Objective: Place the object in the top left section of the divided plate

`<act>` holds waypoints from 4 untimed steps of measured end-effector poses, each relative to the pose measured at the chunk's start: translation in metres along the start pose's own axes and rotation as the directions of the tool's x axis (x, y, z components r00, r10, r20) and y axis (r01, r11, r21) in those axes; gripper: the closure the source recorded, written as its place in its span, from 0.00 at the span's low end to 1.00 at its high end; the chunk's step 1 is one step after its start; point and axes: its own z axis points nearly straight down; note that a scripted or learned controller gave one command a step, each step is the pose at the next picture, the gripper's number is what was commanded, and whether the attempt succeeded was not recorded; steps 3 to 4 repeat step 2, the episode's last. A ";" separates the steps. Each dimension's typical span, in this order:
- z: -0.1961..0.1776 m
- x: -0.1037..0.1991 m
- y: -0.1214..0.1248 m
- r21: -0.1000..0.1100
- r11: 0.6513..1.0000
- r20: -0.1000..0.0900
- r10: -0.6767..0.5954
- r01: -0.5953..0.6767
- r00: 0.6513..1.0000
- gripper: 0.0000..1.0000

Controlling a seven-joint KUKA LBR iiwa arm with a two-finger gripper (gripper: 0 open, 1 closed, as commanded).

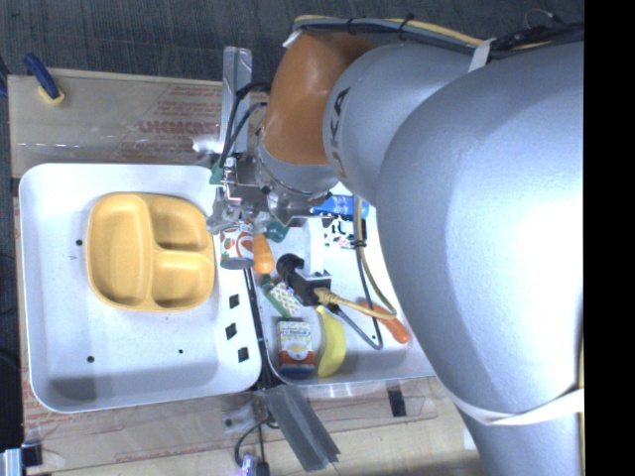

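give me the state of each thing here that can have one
divided plate: upright in the left bin, nothing in its sections
left bin: holds the plate
right bin: cluttered with small objects
banana: lying in the right bin
gripper: low over the wall between the bins

Divided plate (149,249) seated in left bin (60,365), toward its rear half, single long section at left, two smaller sections at right. Right bin (342,375) adjoining the left bin, holding a cluster of items: carrot (263,255) near the shared wall, spatula (362,312) lying across the middle toward the right, banana (333,343) and small carton (297,346) side by side at the front, the carton left of the banana. Arm (446,167) entering from right and overhanging the right bin's rear half, gripper (238,216) situated above the shared wall, just right of the plate.
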 end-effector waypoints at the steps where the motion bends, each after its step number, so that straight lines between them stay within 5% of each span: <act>1: 0.008 0.058 0.059 0.000 0.997 0.000 -0.083 0.083 0.997 1.00; 2: 0.008 0.058 0.059 0.000 0.996 0.000 -0.084 0.084 0.996 0.00; 4: 0.008 0.058 0.059 0.000 0.996 0.000 -0.084 0.084 0.996 0.00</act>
